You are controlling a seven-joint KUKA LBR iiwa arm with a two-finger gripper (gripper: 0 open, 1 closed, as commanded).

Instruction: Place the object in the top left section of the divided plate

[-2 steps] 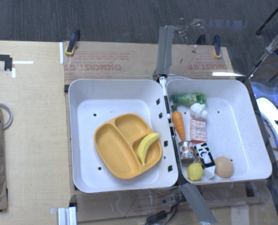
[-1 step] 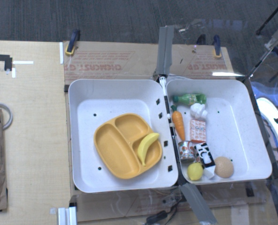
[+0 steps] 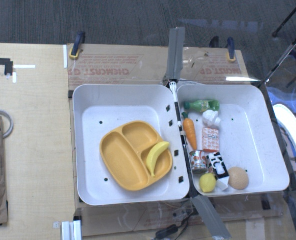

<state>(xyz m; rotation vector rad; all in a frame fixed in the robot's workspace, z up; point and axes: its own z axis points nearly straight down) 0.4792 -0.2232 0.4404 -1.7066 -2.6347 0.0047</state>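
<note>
Nearest the counter's front edge, in the right bin [image 3: 253, 134], lie a lemon [image 3: 207, 182] and a tan ball [image 3: 238, 179]. Behind them, along the bin's left wall, are a small can [image 3: 198, 161], a carrot [image 3: 189, 133] and a green bottle [image 3: 202, 105].

In the left bin [image 3: 88, 134] the yellow divided plate [image 3: 120, 159] sits turned at an angle. The banana [image 3: 157, 156] lies in its small compartment on the side toward the right bin. Its upper tip reaches the ridge between the two small compartments, though whether it crosses is hard to make out.

I take the banana to be the task's thing, so it probably has to shift one compartment farther back. It should be light, with a soft, easily bruised body and smooth skin, and its curve lets it roll. The best hold is across the thick middle, squeezed gently rather than at the tapered ends.

The arm's pose and the end effector's state, open or closed, I cannot tell from this view.
</note>
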